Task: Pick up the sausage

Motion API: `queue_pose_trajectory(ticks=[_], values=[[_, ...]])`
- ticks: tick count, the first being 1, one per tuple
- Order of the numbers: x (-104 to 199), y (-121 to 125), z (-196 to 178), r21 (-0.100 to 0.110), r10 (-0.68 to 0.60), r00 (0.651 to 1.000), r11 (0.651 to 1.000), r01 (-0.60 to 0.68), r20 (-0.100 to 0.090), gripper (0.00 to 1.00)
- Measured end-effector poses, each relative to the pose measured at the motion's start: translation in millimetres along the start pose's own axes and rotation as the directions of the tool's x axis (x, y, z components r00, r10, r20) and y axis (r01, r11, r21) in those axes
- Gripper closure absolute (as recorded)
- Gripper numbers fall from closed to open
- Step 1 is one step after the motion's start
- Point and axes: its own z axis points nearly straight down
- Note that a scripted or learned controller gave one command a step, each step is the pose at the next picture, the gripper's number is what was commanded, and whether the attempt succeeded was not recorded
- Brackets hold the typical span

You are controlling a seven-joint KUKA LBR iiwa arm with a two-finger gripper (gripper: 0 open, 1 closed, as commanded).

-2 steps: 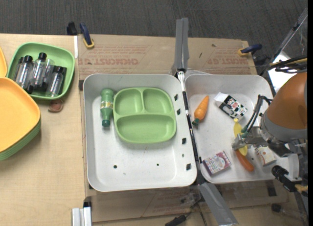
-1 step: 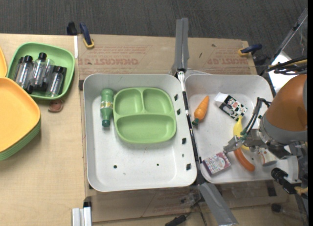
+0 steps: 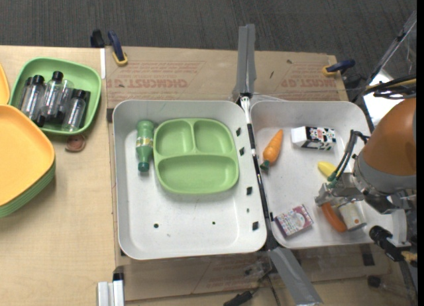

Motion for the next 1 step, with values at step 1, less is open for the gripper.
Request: queue_pose_trajectory(ticks=[1], values=[[42.0, 50.5, -89.4, 0.001, 0.010, 1.000, 1.000, -0.010, 0.002, 1.00]])
